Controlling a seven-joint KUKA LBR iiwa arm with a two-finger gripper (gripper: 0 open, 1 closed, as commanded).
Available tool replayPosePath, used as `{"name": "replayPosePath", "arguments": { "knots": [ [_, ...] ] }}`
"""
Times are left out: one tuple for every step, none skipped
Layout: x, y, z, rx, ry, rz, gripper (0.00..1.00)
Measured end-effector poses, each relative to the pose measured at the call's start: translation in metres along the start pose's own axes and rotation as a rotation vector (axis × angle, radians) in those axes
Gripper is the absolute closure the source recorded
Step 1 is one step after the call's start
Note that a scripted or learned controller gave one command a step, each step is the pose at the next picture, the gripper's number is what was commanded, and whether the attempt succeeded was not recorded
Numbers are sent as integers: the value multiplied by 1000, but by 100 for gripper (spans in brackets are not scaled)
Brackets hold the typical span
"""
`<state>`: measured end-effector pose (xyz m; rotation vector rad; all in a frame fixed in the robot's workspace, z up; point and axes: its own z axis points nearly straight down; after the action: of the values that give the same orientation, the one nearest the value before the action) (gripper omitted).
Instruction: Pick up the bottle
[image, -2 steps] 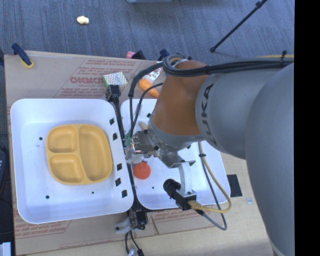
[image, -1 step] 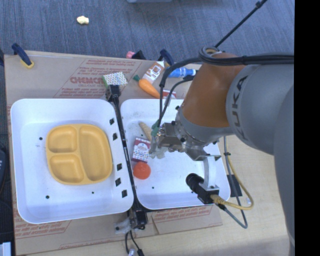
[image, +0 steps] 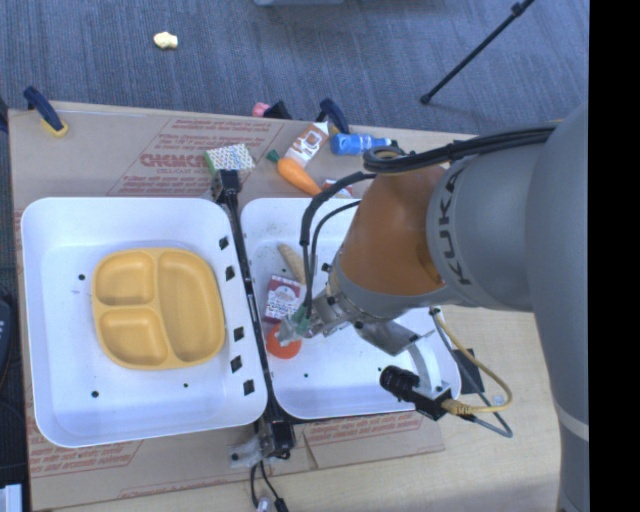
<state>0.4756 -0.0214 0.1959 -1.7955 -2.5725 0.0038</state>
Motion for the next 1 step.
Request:
{"name": "replayPosePath", "arguments": {
  "knots": [
    [53, 20, 5, -1, -1, 306, 100]
  ]
}}
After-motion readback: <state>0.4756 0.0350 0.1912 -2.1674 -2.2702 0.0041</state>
